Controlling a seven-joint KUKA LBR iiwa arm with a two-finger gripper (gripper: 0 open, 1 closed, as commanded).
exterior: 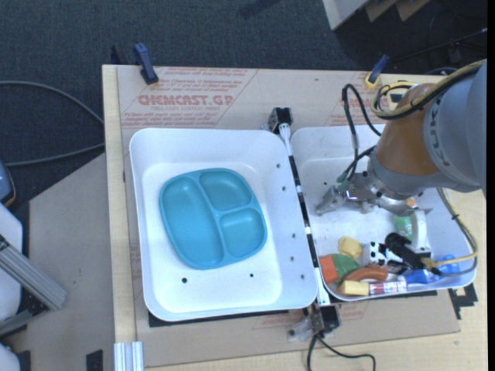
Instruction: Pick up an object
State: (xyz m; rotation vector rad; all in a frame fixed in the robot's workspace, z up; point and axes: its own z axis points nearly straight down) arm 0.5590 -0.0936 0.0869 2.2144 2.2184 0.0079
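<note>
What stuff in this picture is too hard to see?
- Pincer: small and blurry in the camera view, so open or shut is unclear.
- Back of the right bin: partly covered by the arm.
- Toy pile: items overlap along the near edge; some are too small to name.
- Writing on the board: too faint to read fully.

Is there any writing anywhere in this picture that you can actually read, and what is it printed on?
"CHEMCAST GP": large red letters printed on the brown protective paper of the bench sheet, above the left bin; the last letters are my best reading.
Smaller red lines above and below that brand name: too small and blurred to read.
Repeated red print on the same sheet above the right bin: too faint to read.
Tube among the toys in the right bin: markings are illegible.
</note>
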